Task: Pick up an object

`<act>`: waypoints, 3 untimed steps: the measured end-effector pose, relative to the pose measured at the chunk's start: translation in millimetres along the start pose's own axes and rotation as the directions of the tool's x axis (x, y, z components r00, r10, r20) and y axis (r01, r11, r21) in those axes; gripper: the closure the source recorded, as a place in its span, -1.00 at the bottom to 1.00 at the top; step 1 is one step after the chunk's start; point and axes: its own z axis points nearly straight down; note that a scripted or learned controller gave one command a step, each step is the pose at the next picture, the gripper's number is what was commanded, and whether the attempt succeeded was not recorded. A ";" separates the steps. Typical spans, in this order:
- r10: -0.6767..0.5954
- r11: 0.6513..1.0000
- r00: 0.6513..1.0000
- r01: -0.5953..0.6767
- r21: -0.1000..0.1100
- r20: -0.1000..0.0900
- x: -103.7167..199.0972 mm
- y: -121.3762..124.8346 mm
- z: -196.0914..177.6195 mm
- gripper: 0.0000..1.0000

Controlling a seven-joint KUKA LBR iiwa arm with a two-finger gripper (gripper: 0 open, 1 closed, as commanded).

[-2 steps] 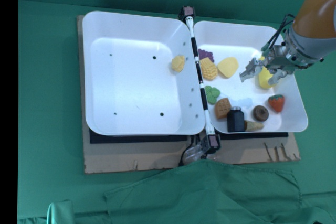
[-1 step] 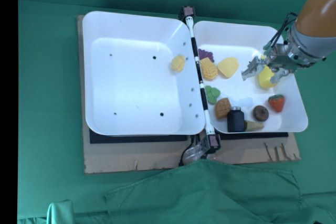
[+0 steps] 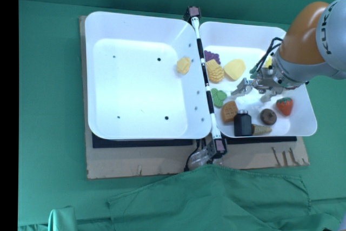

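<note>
Gripper (image 3: 253, 87) hanging over right bin (image 3: 303, 126), fingers spread apart, nothing between them. Strawberry (image 3: 285, 106) lying just right of gripper, below wrist. Chocolate donut (image 3: 268, 116) sitting just left of strawberry; black bottle (image 3: 243, 123) and ice-cream cone (image 3: 261, 129) lying further left of strawberry, near front rim. Yellow wedge (image 3: 234, 68) and corn cob (image 3: 214, 71) lying well left of strawberry, toward divider. Small yellow piece (image 3: 184, 65) resting in left bin (image 3: 108, 24).
</note>
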 end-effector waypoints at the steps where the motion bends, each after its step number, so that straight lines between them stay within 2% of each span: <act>1: -0.007 1.000 1.000 0.007 -0.007 0.002 33.3 80.6 -2.6 -1.00; 2: 0.001 1.000 1.000 -0.001 -0.008 0.003 30.0 80.1 -13.2 1.00; 3: -0.009 1.000 1.000 0.009 -0.012 0.000 86.4 138.8 -98.6 1.00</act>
